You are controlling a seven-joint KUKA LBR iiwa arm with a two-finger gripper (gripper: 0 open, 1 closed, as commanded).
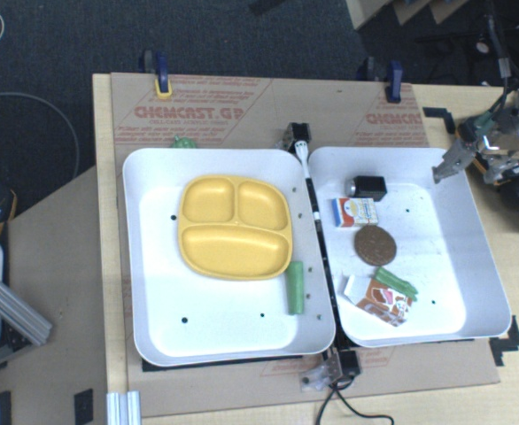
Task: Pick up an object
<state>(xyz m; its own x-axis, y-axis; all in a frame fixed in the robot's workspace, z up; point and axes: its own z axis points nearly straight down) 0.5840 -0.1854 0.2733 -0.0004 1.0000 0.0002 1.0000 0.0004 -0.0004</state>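
A: Where's the gripper (461, 153)?
B: Over the right bin (472, 264)'s top right rim, fingers spread, holding nothing.
A: And the objects?
B: Brown disc (375, 245) mid-bin; yellow divided plate (236, 227) in the left bin (153, 282).

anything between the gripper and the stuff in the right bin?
Nothing visible. The gripper sits at the right bin's upper right rim, apart from everything. The black block, small carton, brown disc and packet lie open on the floor, none stacked over another.
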